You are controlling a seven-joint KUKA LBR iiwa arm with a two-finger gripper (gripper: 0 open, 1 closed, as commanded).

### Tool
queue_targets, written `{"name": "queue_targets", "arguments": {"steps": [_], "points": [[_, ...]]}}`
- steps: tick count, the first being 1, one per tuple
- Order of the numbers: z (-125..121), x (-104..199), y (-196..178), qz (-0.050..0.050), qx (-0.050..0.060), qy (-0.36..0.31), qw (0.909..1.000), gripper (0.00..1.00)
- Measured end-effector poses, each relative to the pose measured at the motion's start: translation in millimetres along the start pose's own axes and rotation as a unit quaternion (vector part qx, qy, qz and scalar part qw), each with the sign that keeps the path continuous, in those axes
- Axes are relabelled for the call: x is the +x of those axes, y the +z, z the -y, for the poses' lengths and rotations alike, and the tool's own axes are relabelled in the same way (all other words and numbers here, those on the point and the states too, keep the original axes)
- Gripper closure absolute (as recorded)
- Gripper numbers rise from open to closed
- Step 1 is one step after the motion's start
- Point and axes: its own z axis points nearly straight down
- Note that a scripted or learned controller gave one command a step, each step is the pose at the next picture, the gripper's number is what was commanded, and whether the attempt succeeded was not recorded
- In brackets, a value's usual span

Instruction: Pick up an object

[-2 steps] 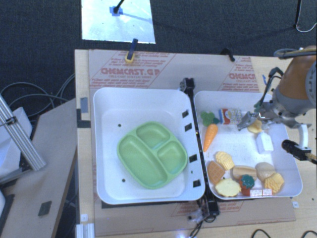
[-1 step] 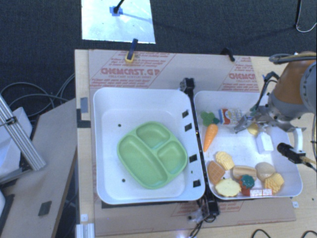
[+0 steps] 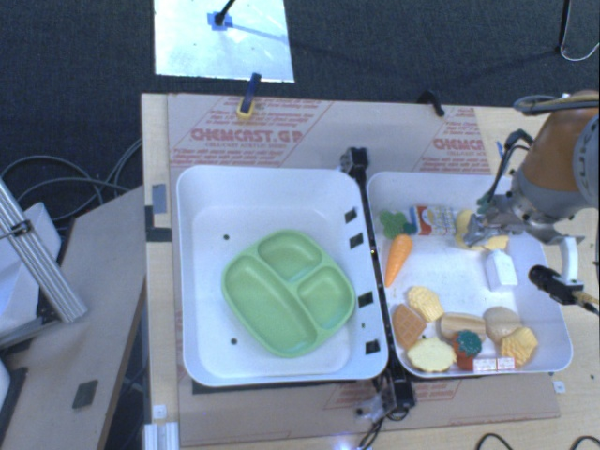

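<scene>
One pale yellow plastic food piece (image 3: 494, 243), right bin's (image 3: 559, 341) far side, directly beneath my hand (image 3: 480, 231); its long axis runs left-right. Hand's opening: I cannot tell.

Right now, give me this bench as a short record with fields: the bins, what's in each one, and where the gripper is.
left bin: holds a green divided plate
right bin: holds toy food
carrot: near the right bin's left wall, lying lengthwise
food cluster: several pieces along the right bin's front edge, among them a hot dog
gripper: low over the right bin's far right part, beside a yellow piece
grasp: cannot tell from this view
</scene>
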Motion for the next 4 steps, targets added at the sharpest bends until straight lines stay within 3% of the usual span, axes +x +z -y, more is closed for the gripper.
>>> {"name": "queue_targets", "arguments": {"steps": [2, 3, 4], "points": [[3, -3, -109, 0.000, 0.000, 0.000, 1.0000, 1.00], [2, -4, -129, 0.000, 0.001, 0.000, 1.0000, 1.00], [14, 38, -125, -0.001, 0.003, -0.001, 1.0000, 1.00]]}}
